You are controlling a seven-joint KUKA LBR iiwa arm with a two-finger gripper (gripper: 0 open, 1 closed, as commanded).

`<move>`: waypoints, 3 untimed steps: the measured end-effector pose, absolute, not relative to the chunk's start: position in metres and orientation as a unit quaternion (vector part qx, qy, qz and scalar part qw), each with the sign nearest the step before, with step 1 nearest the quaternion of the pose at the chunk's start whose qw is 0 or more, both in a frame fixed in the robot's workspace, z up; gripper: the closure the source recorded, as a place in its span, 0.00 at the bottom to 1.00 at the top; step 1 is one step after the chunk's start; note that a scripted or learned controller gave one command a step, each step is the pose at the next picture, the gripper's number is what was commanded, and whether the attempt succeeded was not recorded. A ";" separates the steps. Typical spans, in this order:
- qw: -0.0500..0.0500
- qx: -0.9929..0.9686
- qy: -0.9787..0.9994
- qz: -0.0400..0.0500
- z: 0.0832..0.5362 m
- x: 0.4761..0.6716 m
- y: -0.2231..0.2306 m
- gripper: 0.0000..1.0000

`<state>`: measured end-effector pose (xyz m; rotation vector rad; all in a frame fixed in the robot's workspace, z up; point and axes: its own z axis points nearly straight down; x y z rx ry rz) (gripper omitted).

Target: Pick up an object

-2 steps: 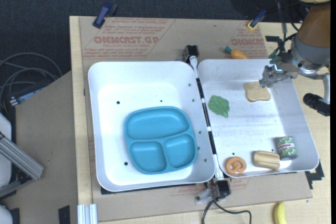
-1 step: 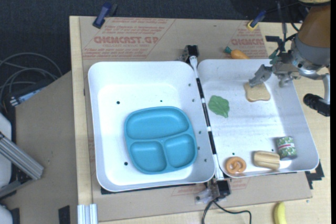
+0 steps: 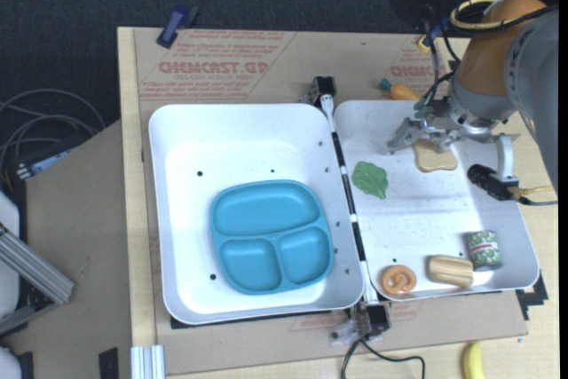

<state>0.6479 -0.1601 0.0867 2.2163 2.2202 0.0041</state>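
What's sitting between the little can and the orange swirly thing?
In the camera view, a tan bread roll lies between the can and the orange swirl, in the right bin.

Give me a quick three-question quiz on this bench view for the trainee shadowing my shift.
1. True or false: the blue divided tray lies in the same bin as the green leaf.
2. Multiple choice: what lies directly under the hand? A) the green can B) the tan toast-shaped piece C) the bread roll
3. Fill in: the swirled orange pastry sits near the ______ corner of the right bin, beside the divider.

Key
1. False; the tray is in the left bin, the leaf in the right one.
2. B
3. Front-left, as this view shows it.
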 end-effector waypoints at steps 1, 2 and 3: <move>0.005 0.706 0.708 0.001 0.098 0.649 -0.161 1.00; 0.005 0.706 0.708 0.001 0.098 0.649 -0.161 0.00; 0.002 0.707 0.707 0.001 0.087 0.633 -0.170 0.00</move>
